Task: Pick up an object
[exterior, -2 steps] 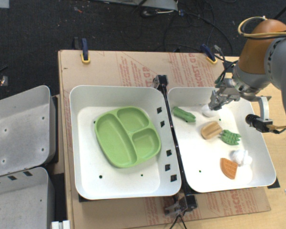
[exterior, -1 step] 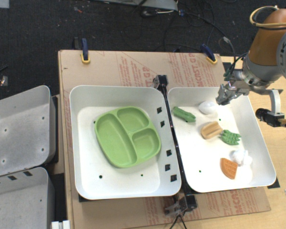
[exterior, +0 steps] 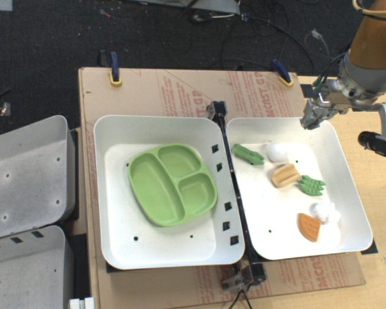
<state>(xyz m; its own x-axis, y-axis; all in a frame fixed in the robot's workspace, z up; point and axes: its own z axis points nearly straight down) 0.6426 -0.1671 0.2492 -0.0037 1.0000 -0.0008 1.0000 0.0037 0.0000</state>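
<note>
Camera view: end effector (exterior: pixel 312 120) above right bin's (exterior: pixel 347 172) rim.

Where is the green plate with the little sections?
The green divided plate lies in the left bin, tilted, near its middle. The right bin beside it holds the toy foods.

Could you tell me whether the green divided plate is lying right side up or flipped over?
Right side up: the green divided plate lies flat in the left bin with its three compartments facing upward.
</note>
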